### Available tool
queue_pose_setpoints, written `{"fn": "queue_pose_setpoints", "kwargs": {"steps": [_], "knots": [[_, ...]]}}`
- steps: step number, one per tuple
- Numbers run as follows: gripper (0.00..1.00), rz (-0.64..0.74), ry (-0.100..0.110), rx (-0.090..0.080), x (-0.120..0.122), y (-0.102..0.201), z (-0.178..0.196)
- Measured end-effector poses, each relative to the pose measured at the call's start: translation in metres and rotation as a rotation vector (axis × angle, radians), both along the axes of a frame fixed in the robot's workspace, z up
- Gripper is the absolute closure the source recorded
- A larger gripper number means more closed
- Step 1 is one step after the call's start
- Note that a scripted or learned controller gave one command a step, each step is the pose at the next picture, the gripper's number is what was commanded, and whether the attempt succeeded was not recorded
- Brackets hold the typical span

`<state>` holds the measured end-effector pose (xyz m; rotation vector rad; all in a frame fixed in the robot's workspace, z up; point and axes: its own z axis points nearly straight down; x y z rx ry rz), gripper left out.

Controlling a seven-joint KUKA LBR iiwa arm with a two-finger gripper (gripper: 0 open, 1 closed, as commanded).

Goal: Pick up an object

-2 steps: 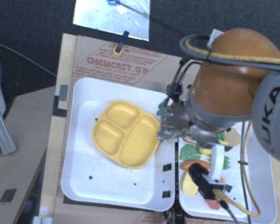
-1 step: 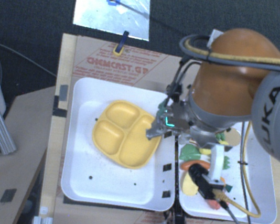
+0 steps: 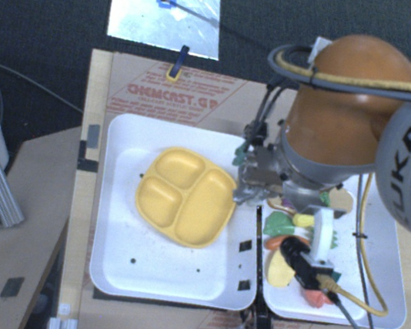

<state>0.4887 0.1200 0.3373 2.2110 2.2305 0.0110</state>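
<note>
- Two bins sit side by side: the left bin (image 3: 116,207) bears a yellow tray (image 3: 185,195) with three compartments, lying tilted near its middle; the right bin (image 3: 390,296) bears a heap of small toys (image 3: 285,247), green, yellow, orange and red, crowded near the divider.
- The arm (image 3: 354,114) hangs over the divider and the right bin's inner edge, and its wrist hides much of the heap.
- The gripper (image 3: 253,182) sits low by the tray's right edge; whether it is wide, narrow or holding anything, I cannot tell, as the wrist covers it.
- Nothing shows as lifted, so I judge the pick is not yet made.
- To do it well, choose one target: the tray's raised rim is thin and easy to slip off, so a grasp across the rim near a corner seems best.
- If a toy is the aim, take an outlying one, not the tangled middle.
- Descend straight, close fully, then lift slowly, lest the thing tip or snag on the divider.
</note>
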Motion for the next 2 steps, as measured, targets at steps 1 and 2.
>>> {"fn": "queue_pose_setpoints", "kwargs": {"steps": [1,2], "knots": [[1.00,-0.013,0.003,-0.007,0.089,-0.060,-0.072],[1.00,-0.001,0.004,-0.002,0.087,-0.002,-0.071]]}}
